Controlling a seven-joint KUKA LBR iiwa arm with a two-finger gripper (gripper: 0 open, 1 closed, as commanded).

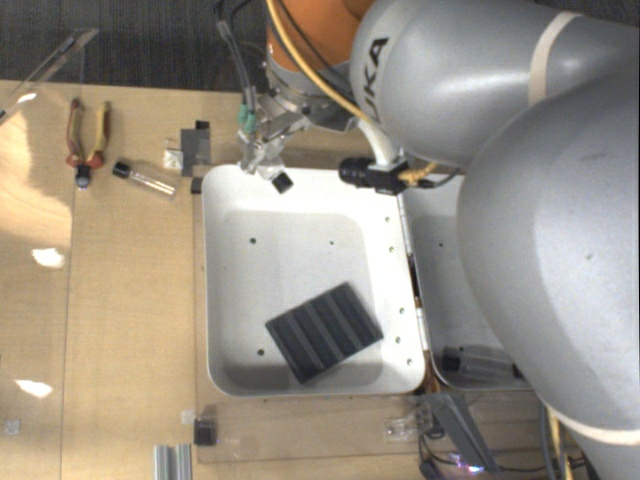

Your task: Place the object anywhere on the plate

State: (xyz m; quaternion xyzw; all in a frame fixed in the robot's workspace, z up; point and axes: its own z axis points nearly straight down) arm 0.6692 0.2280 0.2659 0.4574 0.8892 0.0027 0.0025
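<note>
Camera view: tool (262, 158) at bin's (225, 298) far corner, grip state unclear. Ribbed black block (323, 331) looks stiff, light. Best pinched across narrow sides.

My arm (500, 168) covers most of the right bin (440, 268), so I see just a strip of its floor, well below and right of the hand (262, 153). A grey thing (480, 366) in that bin's lower corner is half under the arm, and I can't identify it. The small dark piece (282, 181) just below the hand is too small to make out.
</note>
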